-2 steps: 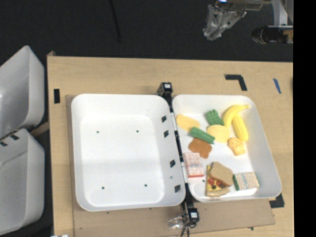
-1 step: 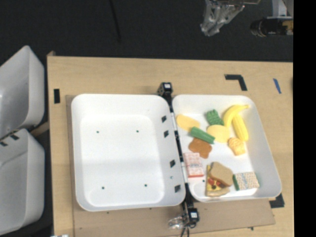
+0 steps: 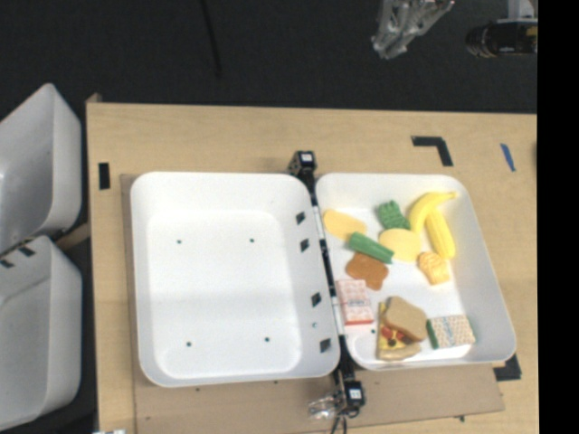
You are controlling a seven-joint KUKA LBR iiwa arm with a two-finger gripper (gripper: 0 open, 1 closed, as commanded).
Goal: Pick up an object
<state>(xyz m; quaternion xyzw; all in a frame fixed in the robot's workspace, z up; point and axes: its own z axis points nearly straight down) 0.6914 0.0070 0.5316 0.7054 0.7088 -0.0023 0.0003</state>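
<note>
Gripper (image 3: 404, 27): seen high above the table, blurry; open or closed cannot be told.
Sandwich (image 3: 401, 327): partly hidden by toys.

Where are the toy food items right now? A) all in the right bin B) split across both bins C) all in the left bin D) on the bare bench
A: the banana, the sandwich and the other food pieces all lie inside the right bin, while the pincer is up beyond the far edge of the bench, away from both bins.
</note>
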